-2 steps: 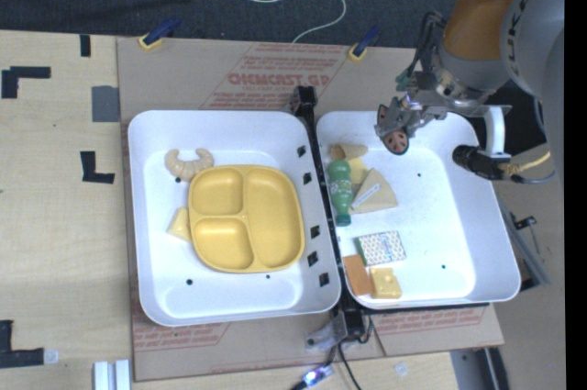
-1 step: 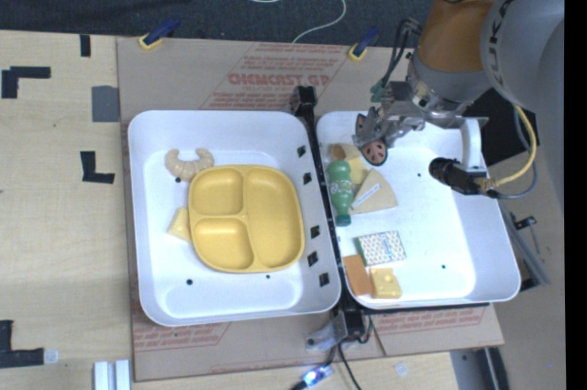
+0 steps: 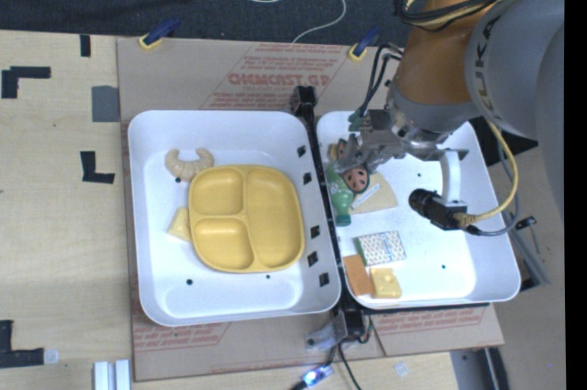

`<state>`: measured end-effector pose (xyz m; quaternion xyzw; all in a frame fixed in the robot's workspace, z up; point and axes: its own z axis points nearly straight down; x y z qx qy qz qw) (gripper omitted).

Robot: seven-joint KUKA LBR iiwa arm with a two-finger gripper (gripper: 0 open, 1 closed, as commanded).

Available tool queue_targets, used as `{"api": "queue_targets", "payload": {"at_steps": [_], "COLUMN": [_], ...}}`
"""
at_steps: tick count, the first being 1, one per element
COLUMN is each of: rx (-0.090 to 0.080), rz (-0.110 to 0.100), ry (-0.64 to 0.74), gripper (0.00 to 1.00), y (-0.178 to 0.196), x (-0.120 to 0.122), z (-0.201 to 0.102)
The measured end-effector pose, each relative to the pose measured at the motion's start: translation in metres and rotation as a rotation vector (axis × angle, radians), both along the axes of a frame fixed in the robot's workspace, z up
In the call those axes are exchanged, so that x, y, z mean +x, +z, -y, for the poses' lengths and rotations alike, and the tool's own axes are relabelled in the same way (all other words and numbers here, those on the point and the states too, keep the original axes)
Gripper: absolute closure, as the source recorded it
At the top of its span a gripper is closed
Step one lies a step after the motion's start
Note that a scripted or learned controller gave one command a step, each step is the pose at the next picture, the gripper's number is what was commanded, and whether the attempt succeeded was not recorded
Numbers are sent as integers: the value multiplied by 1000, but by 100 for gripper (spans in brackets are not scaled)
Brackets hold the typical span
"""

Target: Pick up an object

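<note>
The gripper (image 3: 356,161) sat low in the upper left corner of the right bin (image 3: 486,283), just right of the wall between the two bins. Whether it was released or clenched could not be told: the wrist and its cabling covered that part, and nothing could be seen held in it.

Directly under it lay a tight cluster of small things. A round toy (image 3: 358,178) with a dark face lay touching a green piece (image 3: 342,200), and both lay beside or partly on a pale flat wedge (image 3: 378,195). One of these looked like the target, probably the toy. It seemed light and hard, likely smooth plastic, so apt to slip or roll away; a hold across its narrow middle would suit best. The wedge looked thin and would be hard to get under.

Lower in that bin lay a patterned block (image 3: 381,246), and below it an orange slab (image 3: 357,274) touching a yellow block (image 3: 386,284). These stood apart from the cluster and looked stiff and boxy, easier to pinch on flat sides.

In the left bin (image 3: 147,223), at centre frame, a yellow divided plate (image 3: 246,217) filled the middle, with a tan curl (image 3: 188,162) at its upper left and a pale slice (image 3: 179,223) tucked at its left edge.
</note>
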<state>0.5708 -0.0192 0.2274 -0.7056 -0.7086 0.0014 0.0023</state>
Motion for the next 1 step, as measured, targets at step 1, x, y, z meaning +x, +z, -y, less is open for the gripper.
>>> {"api": "queue_targets", "payload": {"at_steps": [1], "rx": [0], "rz": [-1], "ry": [1], "gripper": [100], "y": [-13], "x": [-26], "z": [-46]}}
